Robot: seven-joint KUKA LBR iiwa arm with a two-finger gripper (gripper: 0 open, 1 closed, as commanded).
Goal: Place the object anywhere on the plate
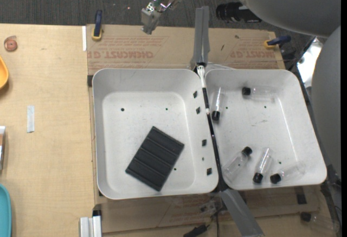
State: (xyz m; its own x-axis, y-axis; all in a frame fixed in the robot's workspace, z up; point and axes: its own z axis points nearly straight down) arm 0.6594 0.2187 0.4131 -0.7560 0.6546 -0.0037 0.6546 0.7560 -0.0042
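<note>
Even overhead light, perhaps slightly soft.

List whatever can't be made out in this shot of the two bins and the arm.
- Gripper, camera view: small and far off at the top; whether it is open or shut cannot be told.
- Clear vials in the right bin: transparent on white, so their outlines and exact count are unsure; black caps show best.
- Orange thing and teal thing: cut off by the left edge.
</note>
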